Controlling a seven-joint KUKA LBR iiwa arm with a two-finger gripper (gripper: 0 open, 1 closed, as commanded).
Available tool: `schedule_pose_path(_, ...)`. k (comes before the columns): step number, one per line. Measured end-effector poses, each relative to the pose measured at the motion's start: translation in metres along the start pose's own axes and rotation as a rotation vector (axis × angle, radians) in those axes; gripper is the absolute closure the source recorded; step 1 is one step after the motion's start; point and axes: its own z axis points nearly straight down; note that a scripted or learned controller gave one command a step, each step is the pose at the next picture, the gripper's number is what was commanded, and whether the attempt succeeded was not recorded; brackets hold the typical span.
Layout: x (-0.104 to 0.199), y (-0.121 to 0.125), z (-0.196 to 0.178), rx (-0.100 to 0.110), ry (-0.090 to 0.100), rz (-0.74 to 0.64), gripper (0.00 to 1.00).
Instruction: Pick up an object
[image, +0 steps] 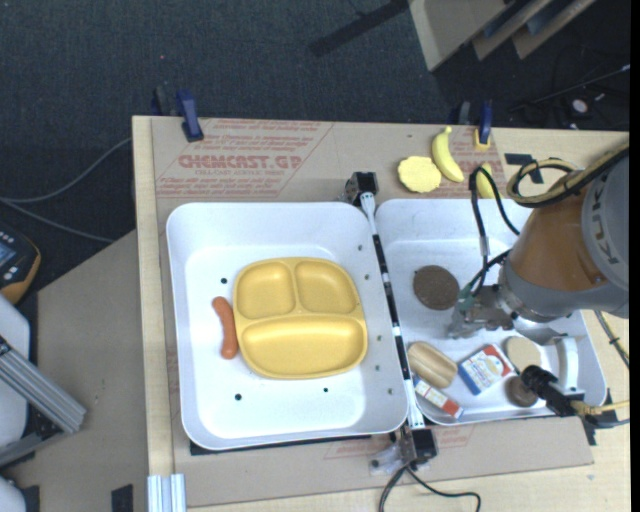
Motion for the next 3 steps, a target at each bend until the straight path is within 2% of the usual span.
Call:
schedule_pose_path(1, 0.0, 0.0, 0.001, 0.001, 0.0, 0.0, 0.0)
schedule_pose_path(2, -0.047, 0.06, 0.011, -0.002, -0.003, -0.002, 0.0)
schedule_pose_path(3, -0.105, -0.025, 0.011, 0.008, 0.001, 0.007, 0.0)
